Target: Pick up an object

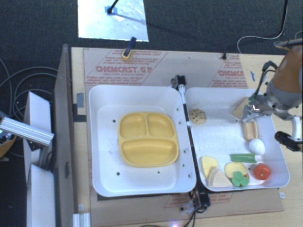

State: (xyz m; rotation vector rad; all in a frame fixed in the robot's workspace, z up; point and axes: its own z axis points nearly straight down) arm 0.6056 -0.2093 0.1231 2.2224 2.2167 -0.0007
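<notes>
Hovering gripper [249, 111], bread roll [249, 129] just below

Board [124, 70] under the bins, left: red "CHEMCAST GP"
Board, right: red "CHEMC…" print, running slantwise, partly hidden

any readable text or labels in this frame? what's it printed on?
"CHEMCAST GP": red print on the brown sheet under the bins, behind the left bin.
Red print of the same kind behind the right bin: partly covered and blurred, unreadable.
</notes>
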